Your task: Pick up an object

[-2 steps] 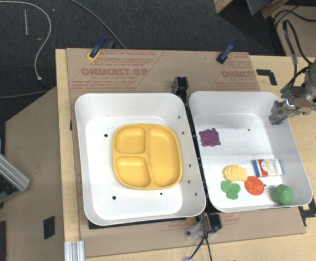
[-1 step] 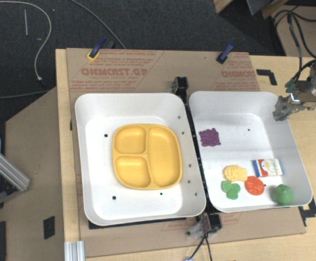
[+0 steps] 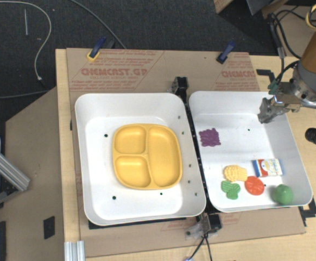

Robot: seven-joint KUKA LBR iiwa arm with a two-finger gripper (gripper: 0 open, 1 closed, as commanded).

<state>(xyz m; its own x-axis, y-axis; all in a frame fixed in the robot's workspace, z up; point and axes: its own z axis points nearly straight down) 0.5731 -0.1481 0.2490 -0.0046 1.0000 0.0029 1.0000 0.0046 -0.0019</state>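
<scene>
**Q:** What lies in the right bin (image 3: 294, 145), near edge first?

**A:** Nearest the camera sit a green ball (image 3: 282, 194), a red piece (image 3: 254, 186) and a green leafy piece (image 3: 231, 190), in a row along the bin's near side. Just behind them: a yellow corn-like piece (image 3: 234, 173) and a small carton (image 3: 267, 168), white with red and blue print. Its long axis runs roughly left to right across the view, tilted slightly. Farther back, apart from the cluster, lies a flat purple piece (image 3: 209, 138).

**Q:** And where are you relative to these?

**A:** My gripper (image 3: 267, 113) hangs at the far right part of this bin, near its back wall — well apart from every object. The carton is the closest, lying toward the camera from my fingertips; the purple piece lies to the view's left. Nothing sits between my fingers; whether they stand wide or narrow I cannot tell.

**Q:** The left bin (image 3: 93, 145)?

**A:** It holds a yellow divided plate (image 3: 147, 156) — three compartments, centred.
</scene>
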